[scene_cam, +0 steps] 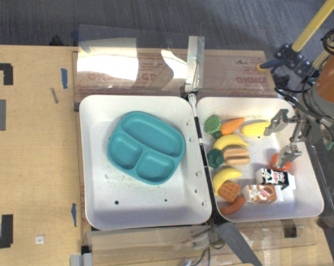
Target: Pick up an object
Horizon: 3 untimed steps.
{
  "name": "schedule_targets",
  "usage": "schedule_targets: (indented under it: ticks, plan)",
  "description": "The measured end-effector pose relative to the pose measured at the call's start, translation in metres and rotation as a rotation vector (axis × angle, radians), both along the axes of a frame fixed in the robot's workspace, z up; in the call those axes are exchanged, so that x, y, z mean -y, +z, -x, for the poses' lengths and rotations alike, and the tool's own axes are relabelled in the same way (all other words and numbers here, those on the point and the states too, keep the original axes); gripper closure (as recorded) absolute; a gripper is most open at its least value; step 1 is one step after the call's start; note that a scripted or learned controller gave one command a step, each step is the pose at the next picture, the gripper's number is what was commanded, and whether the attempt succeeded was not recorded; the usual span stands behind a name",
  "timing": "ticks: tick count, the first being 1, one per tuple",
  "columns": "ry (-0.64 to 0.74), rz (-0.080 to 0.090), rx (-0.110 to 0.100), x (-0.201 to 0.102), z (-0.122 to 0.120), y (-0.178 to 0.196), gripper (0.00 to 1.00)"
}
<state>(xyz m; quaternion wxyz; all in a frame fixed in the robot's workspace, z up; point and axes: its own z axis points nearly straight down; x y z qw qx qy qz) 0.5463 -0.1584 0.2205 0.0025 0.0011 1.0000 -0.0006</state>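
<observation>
While the arm (324,87) leans in from the right edge, its gripper (285,134) hangs over the right bin (313,195), near that bin's far right side. Its two fingers stand apart, one fingertip (276,121) near the corn cob (254,128), the other above a small red-orange piece (278,160); nothing sits between them. Toy food crowds the bin's left half: bananas (229,143), a hot dog (237,155), a waffle (229,190), a carrot (232,126). A teal divided plate (146,147) lies in the left bin (100,204).
</observation>
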Motion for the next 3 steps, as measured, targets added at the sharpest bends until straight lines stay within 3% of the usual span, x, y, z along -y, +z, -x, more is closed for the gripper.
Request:
schedule_targets:
  ticks: [1,2,3]
  plan:
    - [-0.153,0.001,0.013,0.043,-0.018,-0.112,0.0]
    - [-0.608,-0.002,0.006,0.044,0.002,-0.132,0.0]
    - [-0.687,-0.003,0.011,0.051,0.021,-0.131,0.0]
